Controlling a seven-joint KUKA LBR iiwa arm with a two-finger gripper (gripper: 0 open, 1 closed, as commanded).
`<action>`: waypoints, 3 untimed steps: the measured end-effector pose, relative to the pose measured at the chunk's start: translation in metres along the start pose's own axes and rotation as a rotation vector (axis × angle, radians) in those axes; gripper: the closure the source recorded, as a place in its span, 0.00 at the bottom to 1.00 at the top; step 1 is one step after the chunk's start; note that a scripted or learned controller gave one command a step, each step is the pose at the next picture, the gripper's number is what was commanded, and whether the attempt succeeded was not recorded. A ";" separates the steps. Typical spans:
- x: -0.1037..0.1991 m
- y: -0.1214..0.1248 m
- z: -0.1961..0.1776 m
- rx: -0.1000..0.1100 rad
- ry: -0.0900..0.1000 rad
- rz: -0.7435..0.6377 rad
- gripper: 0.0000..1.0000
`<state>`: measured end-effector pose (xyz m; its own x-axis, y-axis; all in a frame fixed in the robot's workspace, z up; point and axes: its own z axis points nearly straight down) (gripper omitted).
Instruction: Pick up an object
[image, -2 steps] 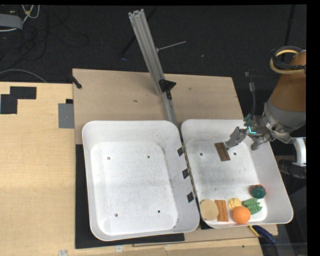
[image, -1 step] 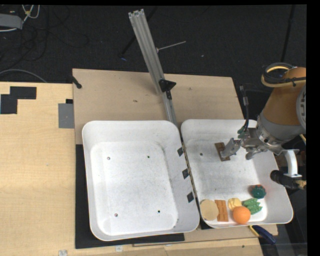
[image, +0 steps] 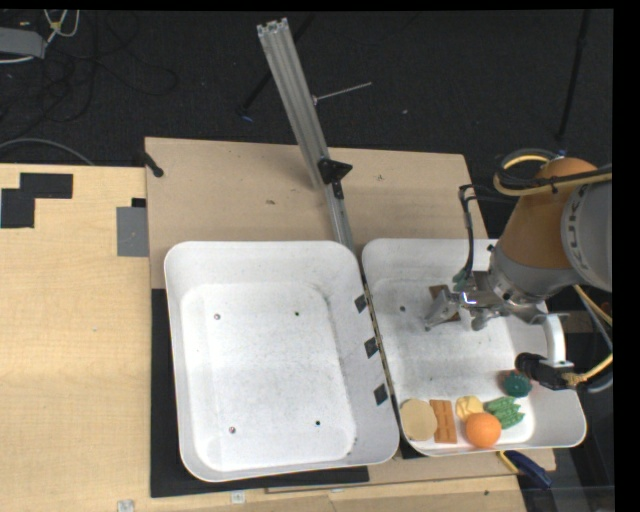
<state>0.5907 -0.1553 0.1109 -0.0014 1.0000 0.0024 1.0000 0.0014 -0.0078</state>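
Observation:
My gripper hangs over the middle of the right bin, reaching in from the right on the grey arm with its orange band. Its two fingers stand apart, so it is open, with bare bin floor between them. The objects lie in a cluster along the bin's near edge, below the gripper: a tan bread-like piece, an orange-brown slab, a small yellow item, an orange ball, a light green item and a dark green ball.
The left bin sits beside the right one, joined by black clips. A slanted metal rail rises behind the bins. Cables and a black fitting hang at the right bin's right edge.

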 end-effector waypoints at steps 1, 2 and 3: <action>0.001 0.000 0.020 -0.006 -0.002 0.002 0.00; 0.000 0.000 0.009 -0.005 -0.001 0.006 1.00; -0.005 0.007 -0.036 -0.010 -0.003 0.001 1.00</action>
<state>0.5979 -0.1600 0.1470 -0.0004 1.0000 -0.0004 1.0000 0.0004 0.0023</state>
